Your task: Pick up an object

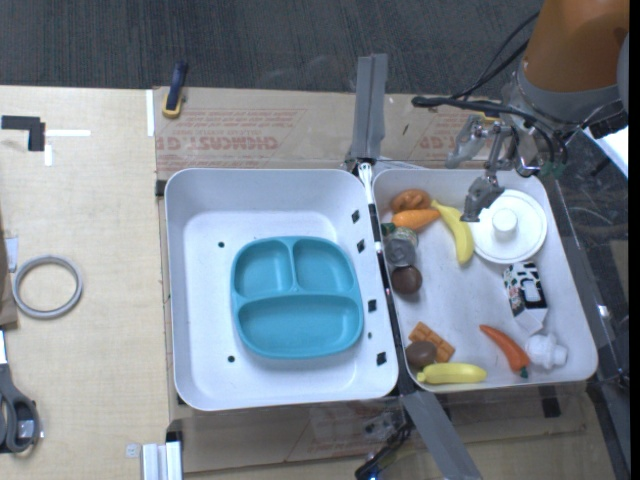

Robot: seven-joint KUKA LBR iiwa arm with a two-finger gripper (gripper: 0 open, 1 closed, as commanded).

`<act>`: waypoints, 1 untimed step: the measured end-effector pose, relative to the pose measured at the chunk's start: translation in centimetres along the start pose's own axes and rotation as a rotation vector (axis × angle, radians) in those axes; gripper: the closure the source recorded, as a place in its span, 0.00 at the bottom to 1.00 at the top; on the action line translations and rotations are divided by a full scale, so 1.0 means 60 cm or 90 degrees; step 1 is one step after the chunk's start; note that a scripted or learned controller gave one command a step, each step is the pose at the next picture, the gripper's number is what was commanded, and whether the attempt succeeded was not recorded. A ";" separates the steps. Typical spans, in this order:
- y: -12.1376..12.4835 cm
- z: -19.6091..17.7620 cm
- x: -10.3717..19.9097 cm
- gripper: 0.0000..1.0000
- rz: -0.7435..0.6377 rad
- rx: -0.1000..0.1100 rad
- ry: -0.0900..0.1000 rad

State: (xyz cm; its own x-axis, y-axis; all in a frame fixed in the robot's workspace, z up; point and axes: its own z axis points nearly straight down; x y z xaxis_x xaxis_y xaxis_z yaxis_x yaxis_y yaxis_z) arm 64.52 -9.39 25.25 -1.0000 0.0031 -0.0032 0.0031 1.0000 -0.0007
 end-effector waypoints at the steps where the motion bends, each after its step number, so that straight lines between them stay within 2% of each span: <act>1: -0.031 0.233 0.004 0.00 -0.044 0.000 0.000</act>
